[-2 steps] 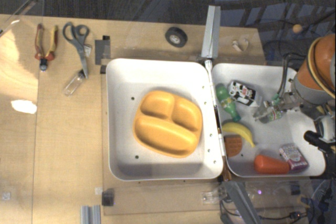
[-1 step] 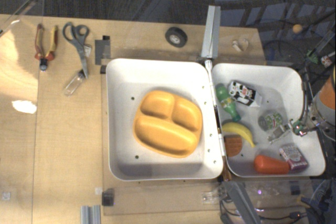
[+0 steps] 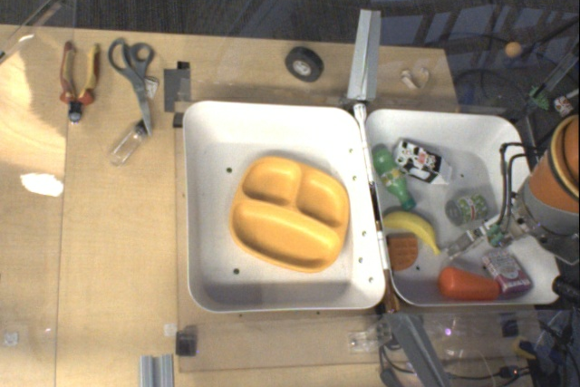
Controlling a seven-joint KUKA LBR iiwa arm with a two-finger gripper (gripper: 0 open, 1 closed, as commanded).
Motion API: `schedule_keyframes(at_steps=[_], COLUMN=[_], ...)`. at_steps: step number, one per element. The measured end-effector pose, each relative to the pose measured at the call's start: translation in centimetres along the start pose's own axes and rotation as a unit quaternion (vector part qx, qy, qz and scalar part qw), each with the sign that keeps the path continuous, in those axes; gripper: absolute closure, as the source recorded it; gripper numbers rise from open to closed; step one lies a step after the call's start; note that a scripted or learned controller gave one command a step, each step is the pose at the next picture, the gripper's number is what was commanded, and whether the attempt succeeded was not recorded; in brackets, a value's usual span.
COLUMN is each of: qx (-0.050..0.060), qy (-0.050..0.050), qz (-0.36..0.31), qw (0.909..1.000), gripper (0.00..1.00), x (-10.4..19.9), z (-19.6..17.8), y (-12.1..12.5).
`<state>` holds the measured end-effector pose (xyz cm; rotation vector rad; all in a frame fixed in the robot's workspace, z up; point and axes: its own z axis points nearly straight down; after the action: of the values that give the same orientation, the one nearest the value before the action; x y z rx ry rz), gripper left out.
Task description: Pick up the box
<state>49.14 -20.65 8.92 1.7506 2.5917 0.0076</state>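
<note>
**Q:** Nearest edge of the surface [image 3: 109, 285]?

**A:** Small black block [image 3: 186, 341] just in front of the left bin [image 3: 204, 285]. Right bin [image 3: 517, 130] alongside, touching it at the shared rim.

**Q:** Front row of the right bin?

**A:** Orange-red vegetable [image 3: 468, 284] lying flat against the near wall. Purple box [image 3: 506, 272] just beside it to the right, in the near right corner. Brown object [image 3: 401, 251] at the near left, touching the banana [image 3: 412, 227].

**Q:** Tool?

**A:** Tool [image 3: 485, 237] low in the right bin, just behind the purple box and between it and the round can [image 3: 467, 209]. Spread or pressed together: cannot tell at this size. Nothing visibly pinched. Contact with the purple box: cannot tell. Arm [image 3: 555, 172] behind it at the right edge, orange band uppermost.

**Q:** Farther back in that bin?

**A:** Green bottle [image 3: 391, 175] along the left wall. Black-and-white box [image 3: 419, 160] just beside it, tilted, well apart from the tool.

**Q:** Left bin?

**A:** Yellow moulded object [image 3: 290, 211] in the middle, in three rounded lobes.

**Q:** Far part of the surface?

**A:** Metal bar [image 3: 365, 54] rising from the seam between the bins. Tape roll [image 3: 304, 63] to its left. Scissors [image 3: 136, 72] and red-handled pliers [image 3: 77, 77] at the far left, apart from each other.
</note>
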Motion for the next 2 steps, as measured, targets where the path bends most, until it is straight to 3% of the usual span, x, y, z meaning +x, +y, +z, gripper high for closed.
schedule_keyframes(at_steps=[1, 2], qx=[0.000, 0.002], qy=[0.001, 0.002], qz=[0.001, -0.020], qw=[1.0000, 0.9998], gripper=[0.00, 0.00], x=[-2.5, -0.4], z=[0.2, -6.9], y=[7.6, 0.9])
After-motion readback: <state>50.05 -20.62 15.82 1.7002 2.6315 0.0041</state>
